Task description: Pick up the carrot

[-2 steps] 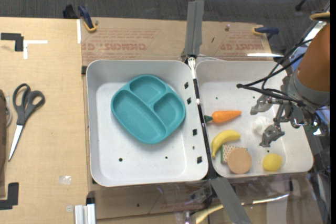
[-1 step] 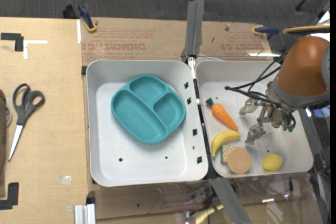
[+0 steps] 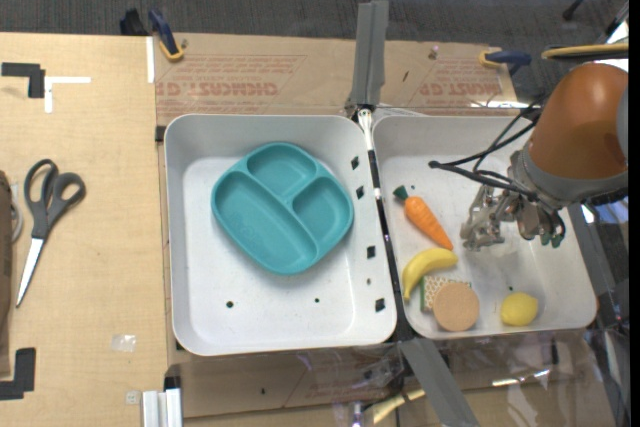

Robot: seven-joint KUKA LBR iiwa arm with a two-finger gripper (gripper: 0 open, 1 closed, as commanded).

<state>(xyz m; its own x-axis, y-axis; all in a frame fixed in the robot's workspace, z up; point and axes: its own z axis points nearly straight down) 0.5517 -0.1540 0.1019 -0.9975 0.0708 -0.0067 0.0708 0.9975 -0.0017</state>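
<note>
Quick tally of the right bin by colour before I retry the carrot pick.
Orange: 1, carrot
Yellow: 2, banana, lemon
Tan: 1, round sandwich
Total: 4

Arm: one, grey, entering from the right edge of the view. Orange band [image 3: 585, 120] above the wrist, broad and rounded, facing the camera. Black cables loop out to the left of the wrist. Pincer [image 3: 484, 227]: metallic, pointing down and leftward below the band, hanging over the right-hand bin [image 3: 570, 315]; nothing visible between its tips.
</note>
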